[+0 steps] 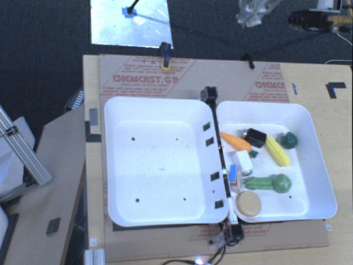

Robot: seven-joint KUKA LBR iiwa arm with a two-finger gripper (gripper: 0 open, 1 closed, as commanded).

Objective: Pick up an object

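The right bin [317,142] holds several small objects: an orange carrot [236,141], a black block [255,137], a yellow corn cob [277,150], a dark green round piece [288,141], a white and blue box [240,163], a green club-shaped toy [269,183] and a tan disc [248,203]. My gripper [252,11] hangs high at the top of the camera view, beyond the far edge of the bench and well apart from the bins. Nothing shows between its fingers.
The left bin [118,115] sits beside the right one, joined by a black clip strip [216,148]. A shiny metal plate [130,15] lies on the dark floor at the back left. A yellow and blue clamp [165,57] stands at the bench's far edge.
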